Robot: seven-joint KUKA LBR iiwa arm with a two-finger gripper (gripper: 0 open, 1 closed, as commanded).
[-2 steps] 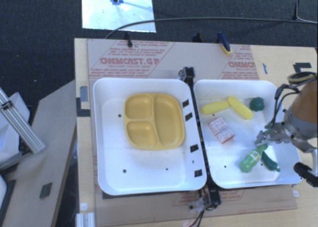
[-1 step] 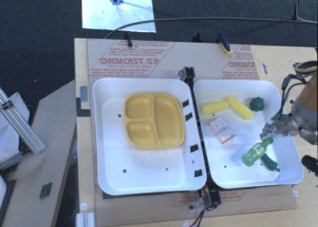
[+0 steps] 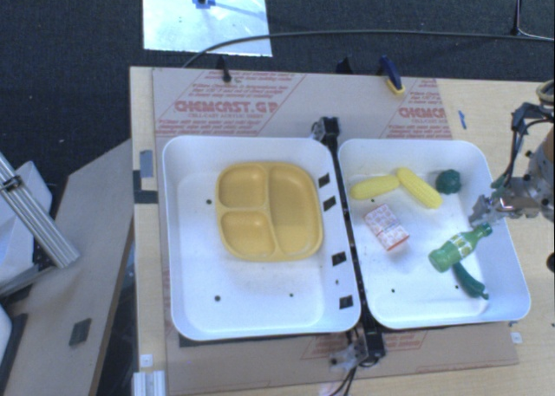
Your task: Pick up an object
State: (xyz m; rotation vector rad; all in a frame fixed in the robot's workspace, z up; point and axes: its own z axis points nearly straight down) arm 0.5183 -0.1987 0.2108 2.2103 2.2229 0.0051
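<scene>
Left bin [image 3: 186,238] holds a yellow tray [image 3: 267,210], set flat in the middle. Right bin [image 3: 499,212] has the loose stuff, prob. scattered as pick targets: green bottle [image 3: 457,249] lying tilted nr the right wall, corn [image 3: 419,187] w/ a yellow piece [image 3: 374,187] beside it, small box [image 3: 386,227], dark green ball [image 3: 448,181]. Gripper [image 3: 490,206] at the right rim, just above the bottle cap; can't tell how wide the claw is, too blurred.

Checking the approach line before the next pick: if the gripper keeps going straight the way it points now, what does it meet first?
Most likely the green bottle. The gripper sits at the right bin's right rim, aimed down and left, with the bottle's cap just below it. Depth is unclear from this slanted view, so it could land on the bin floor beside the cap instead.
</scene>
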